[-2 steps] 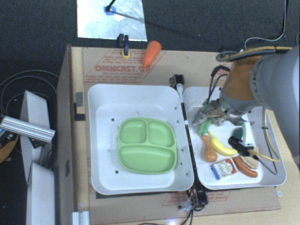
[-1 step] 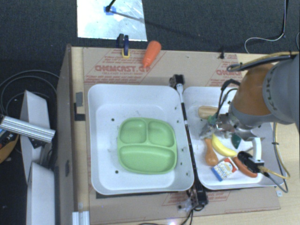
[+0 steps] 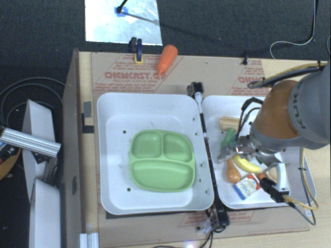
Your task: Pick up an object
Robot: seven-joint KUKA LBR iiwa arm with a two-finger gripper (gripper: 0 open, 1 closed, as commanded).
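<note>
Right bin [image 3: 217, 192], near edge: small packet [image 3: 245, 186], orange piece [image 3: 233, 173], banana [image 3: 246, 164] clustered together. Gripper [image 3: 234, 150] hung low just above banana, beside green item [image 3: 228, 137]; grip state not readable, nothing seen grasped. Beige roll [image 3: 228, 123] behind. Left bin [image 3: 103, 154] held green divided plate [image 3: 162, 160]. Farther, carrot [image 3: 166, 58] lay on cardboard [image 3: 217, 71].

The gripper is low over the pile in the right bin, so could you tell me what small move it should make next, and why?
Probably a short, straight descent onto the banana. The gripper sits low in the right bin, just above and left of the banana, with a green item and an orange item crowded beside it. Whether anything is gripped cannot be seen, so confirm contact before lifting.
</note>
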